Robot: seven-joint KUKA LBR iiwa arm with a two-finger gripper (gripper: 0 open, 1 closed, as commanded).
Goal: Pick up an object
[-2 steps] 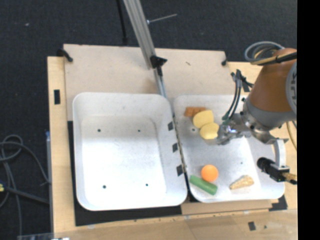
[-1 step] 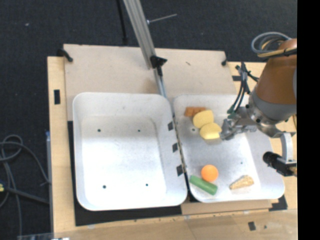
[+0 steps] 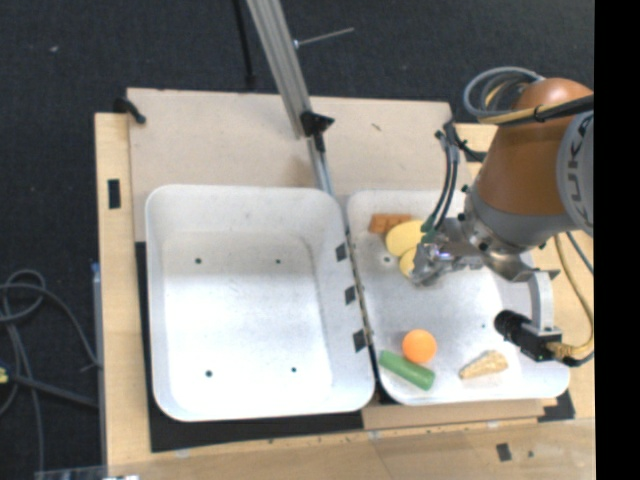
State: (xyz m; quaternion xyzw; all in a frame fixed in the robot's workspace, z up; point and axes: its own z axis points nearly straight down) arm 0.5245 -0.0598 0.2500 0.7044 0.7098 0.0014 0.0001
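The right bin holds a yellow rounded object near its far edge, with a small orange-brown piece just behind it. An orange ball and a green cylinder lie near the front edge, and a tan wedge lies to their right. My gripper hangs low in the bin, right beside the yellow object and touching or nearly touching its right side. The wrist hides its tips.
The left bin stands beside the right one, with black clips on the shared wall. A slanted metal pole rises behind the bins. A black fitting with cable hangs at the arm's right over the bin.
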